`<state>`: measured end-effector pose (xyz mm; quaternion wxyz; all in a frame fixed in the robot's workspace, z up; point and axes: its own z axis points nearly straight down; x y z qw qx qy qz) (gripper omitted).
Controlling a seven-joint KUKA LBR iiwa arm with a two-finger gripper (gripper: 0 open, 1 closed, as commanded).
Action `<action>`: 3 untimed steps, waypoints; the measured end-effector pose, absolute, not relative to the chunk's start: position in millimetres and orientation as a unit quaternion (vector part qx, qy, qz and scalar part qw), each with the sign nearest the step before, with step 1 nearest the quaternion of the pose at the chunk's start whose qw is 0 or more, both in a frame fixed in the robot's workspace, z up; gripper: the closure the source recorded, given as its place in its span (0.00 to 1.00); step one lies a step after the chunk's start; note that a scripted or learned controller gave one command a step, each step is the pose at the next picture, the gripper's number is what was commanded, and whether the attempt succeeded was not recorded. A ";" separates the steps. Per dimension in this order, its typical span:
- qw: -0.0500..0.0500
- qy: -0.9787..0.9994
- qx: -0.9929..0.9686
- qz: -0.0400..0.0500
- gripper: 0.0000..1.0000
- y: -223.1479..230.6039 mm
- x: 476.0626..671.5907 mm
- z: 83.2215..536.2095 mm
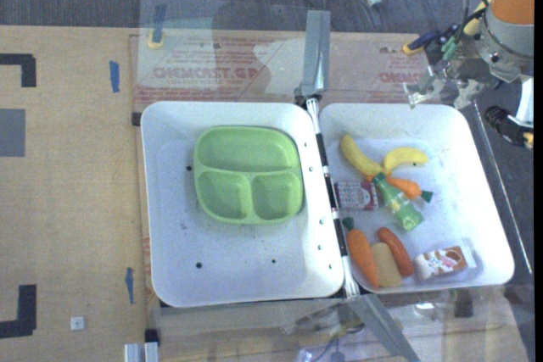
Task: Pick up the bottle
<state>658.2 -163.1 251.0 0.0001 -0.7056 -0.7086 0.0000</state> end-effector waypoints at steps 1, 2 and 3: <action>0.000 -0.679 -0.734 0.001 0.00 -163.8 668.0 182.1; 0.000 -0.735 -0.678 0.000 0.00 -166.6 573.1 150.4; -0.003 -0.724 -0.690 -0.002 0.00 -158.8 598.9 87.8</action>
